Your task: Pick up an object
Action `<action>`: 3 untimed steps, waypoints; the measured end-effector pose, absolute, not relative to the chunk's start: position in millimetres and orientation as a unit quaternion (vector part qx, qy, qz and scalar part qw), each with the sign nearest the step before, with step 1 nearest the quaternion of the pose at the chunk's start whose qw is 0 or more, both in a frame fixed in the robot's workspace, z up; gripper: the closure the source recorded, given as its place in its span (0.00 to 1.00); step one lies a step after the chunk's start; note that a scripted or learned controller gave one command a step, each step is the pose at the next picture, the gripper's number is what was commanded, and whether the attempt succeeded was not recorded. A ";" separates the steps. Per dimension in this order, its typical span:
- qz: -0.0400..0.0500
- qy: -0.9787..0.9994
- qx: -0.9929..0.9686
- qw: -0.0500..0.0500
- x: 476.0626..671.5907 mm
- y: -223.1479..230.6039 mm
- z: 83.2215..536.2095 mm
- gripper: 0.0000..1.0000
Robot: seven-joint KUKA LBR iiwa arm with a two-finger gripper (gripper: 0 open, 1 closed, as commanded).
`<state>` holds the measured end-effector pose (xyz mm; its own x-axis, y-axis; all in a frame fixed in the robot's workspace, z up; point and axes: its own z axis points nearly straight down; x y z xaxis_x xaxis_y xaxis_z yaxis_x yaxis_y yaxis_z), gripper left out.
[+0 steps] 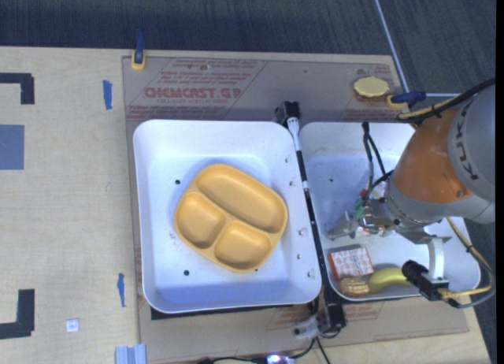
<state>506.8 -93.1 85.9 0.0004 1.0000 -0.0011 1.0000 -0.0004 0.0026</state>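
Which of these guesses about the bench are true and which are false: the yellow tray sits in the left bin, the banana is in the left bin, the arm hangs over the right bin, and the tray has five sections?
1. The yellow tray lies in the left bin. True.
2. The banana lies in the left bin. False: it lies in the right bin, near the front edge.
3. The arm reaches over the right bin. True.
4. The tray has five sections. False: it has three.
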 end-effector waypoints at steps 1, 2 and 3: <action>0.001 0.707 0.707 0.003 507.2 -93.0 95.8 1.00; 0.001 0.707 0.707 0.001 541.3 -92.6 86.0 1.00; 0.001 0.708 0.706 0.001 620.7 -99.3 85.9 1.00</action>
<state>620.7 -99.3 85.9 -0.0021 1.0000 -0.0012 1.0000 0.0021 0.0028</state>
